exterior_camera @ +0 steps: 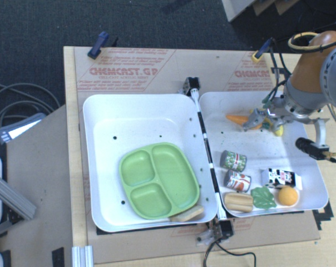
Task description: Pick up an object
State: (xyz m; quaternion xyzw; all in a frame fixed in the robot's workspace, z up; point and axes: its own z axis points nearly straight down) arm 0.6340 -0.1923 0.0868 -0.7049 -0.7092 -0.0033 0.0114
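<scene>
Carrot [237, 118], orange and tapering to a point at its left end, lies in the upper part of the right bin [318, 200], with the gripper [261, 119] low over its thick right end; whether the metal fingertips actually clamp the carrot, or how far they are spread, cannot be told from this angle. A small yellow piece [277, 130] sits just beside the gripper on its right. The grey arm [312, 77] with its orange band comes in from the right edge, cables looping above it. Toward the near side of the same bin stand two small cans [233, 161], one green-labelled above one red-labelled, then a bread roll [238, 202], a green leafy piece [263, 197], an orange fruit [288, 196] and a black-and-white patterned carton [281, 177]. The left bin [101, 115] holds a green divided tray [158, 179] with a tan block [187, 215] touching its near right corner. Both bins rest on a cardboard sheet [129, 65].
</scene>
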